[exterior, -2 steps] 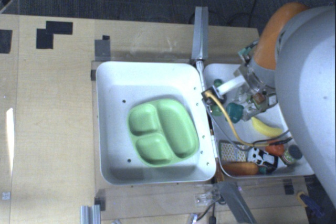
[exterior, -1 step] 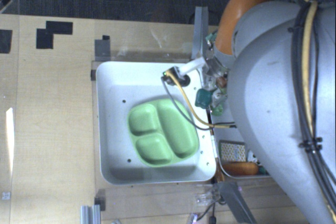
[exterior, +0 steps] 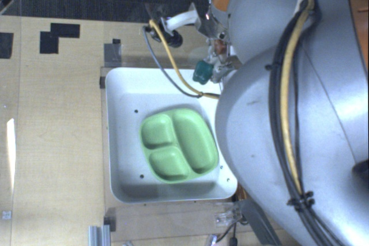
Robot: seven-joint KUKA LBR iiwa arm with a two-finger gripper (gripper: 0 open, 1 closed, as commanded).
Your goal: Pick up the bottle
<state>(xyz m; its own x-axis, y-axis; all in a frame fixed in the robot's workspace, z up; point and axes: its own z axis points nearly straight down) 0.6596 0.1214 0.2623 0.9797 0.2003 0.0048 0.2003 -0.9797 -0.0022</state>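
The white bin (exterior: pixel 117 141) holds a green divided tray (exterior: pixel 179 144) with three compartments. The arm (exterior: pixel 300 101) stands to the right of the tray and hides the right side of the bin and everything beyond it. The gripper (exterior: pixel 218 60) sits beyond the tray's far right corner, at the bin's far rim. Whether the gripper is spread or closed cannot be told; the wrist housing hides it.

A small teal object (exterior: pixel 203 72) shows just beside the gripper, beyond the tray's far edge. It is probably the bottle or part of it, but its shape is too hidden to confirm. Whether it is gripped, merely touched or lying on the rim cannot be told. No bottle lies in the tray compartments.

Step in hand, as judged: securing or verifying the grasp. To do it well:

- Confirm the teal object is clamped on both sides before lifting.
- Lift straight up, away from the tray, so the object does not catch the bin rim.
- Keep the yellow cable (exterior: pixel 168 60), which loops down towards the tray's far edge, clear of the grasp.
- If the object slips, release, re-centre over it and close again.
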